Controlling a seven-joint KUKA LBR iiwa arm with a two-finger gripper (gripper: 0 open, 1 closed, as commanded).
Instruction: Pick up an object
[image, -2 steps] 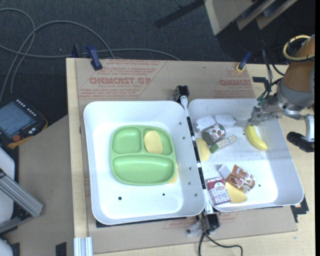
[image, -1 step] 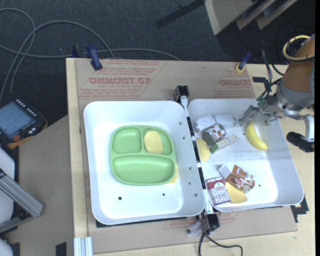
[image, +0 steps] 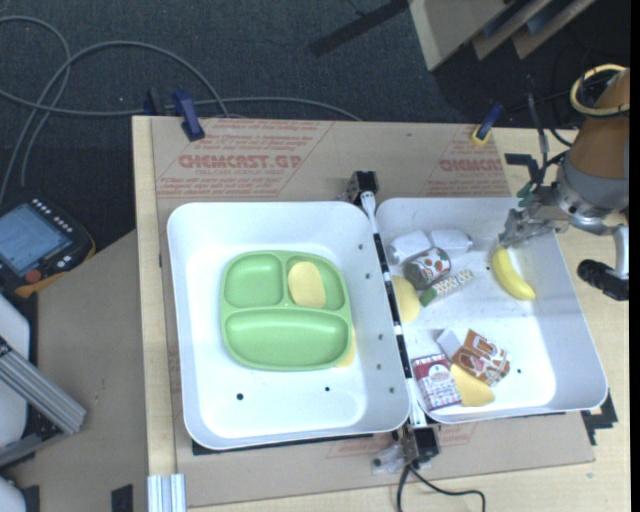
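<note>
My gripper (image: 519, 222) hangs over the back right part of the right bin (image: 570, 330), just above and behind a yellow banana (image: 513, 275). Nothing shows as held. Left of the banana lie a small can with a red label (image: 431, 268), a white packet (image: 409, 245) and a white lump (image: 452, 240). A yellow piece (image: 405, 299) rests against the bin's left wall. Near the front lie a brown and red snack packet (image: 482, 357), a red box (image: 432, 379) and a yellow wedge (image: 473, 389).
The left bin (image: 200, 250) holds a green divided plate (image: 285, 325) with a pale yellow item (image: 307, 284) in its back right compartment. A black clamp (image: 363, 186) sits where the two bins meet at the back. The grey arm (image: 597, 175) comes in over the right edge.
</note>
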